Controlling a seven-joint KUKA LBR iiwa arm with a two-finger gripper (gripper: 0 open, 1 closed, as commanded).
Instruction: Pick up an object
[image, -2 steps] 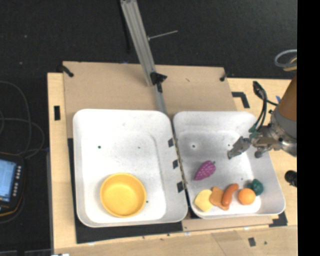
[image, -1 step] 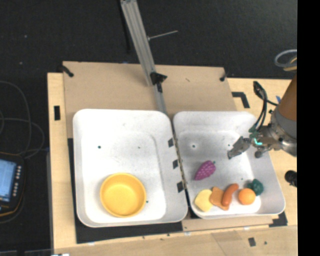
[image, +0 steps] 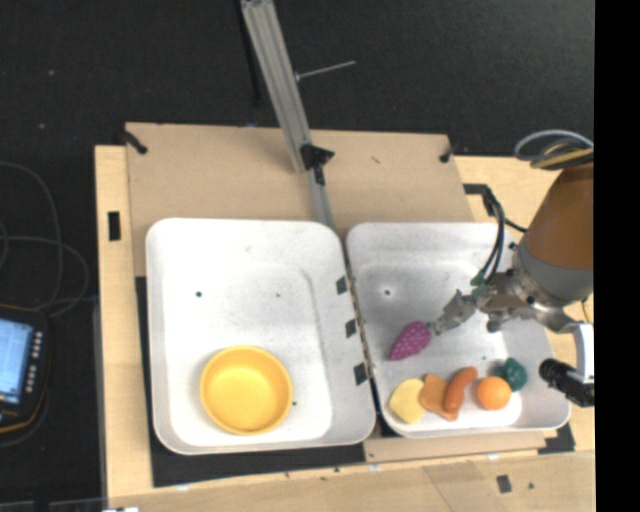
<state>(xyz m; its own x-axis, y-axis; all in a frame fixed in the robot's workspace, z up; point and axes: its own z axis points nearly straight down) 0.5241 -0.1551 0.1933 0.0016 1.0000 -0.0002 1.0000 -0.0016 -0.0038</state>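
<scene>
Purple fruit lies mid right bin. Gripper sits just at its 2 o'clock; can't tell the gripper's state or any hold. Yellow piece, carrot, orange at 5 o'clock. Yellow bowl in left bin.

The arm is a thick rounded column, its broad orange band sitting above a grey wrist section. Below that grey part comes a cluster of dull metal fittings, from which the gripper tapers to a dark, narrow tip. A thin dark cable curves along the arm just behind the gripper. A pale looped hose arches over the orange band.
</scene>
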